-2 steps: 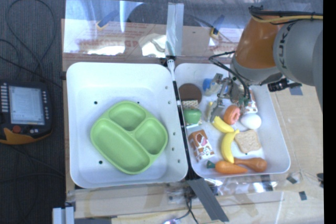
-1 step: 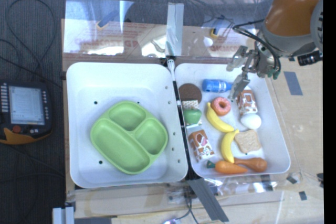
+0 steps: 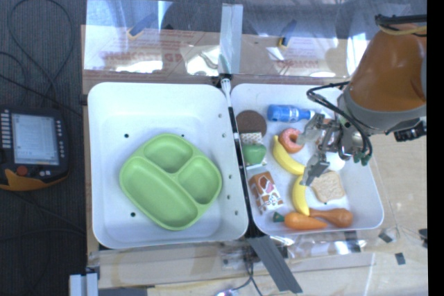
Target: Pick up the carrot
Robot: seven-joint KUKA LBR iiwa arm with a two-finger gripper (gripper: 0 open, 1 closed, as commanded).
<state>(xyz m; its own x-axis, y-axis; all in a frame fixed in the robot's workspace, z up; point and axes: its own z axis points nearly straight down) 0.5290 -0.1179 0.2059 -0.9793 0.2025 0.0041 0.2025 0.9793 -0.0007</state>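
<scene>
This looks like a robotics lab: two white bins sit on a bench over grey carpet, a teach pendant lies cabled at left, and clear shields stand behind.

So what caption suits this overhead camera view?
Arm's gripper hovers over toy food in the right bin; the carrot lies near its front edge.

The orange carrot lies flat along the right bin's near wall.

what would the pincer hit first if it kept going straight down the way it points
Probably the pale square slice of bread, or the yellow banana beside it; the pincer hangs over their edge, and depth is unclear. The orange carrot lies farther off.
</scene>
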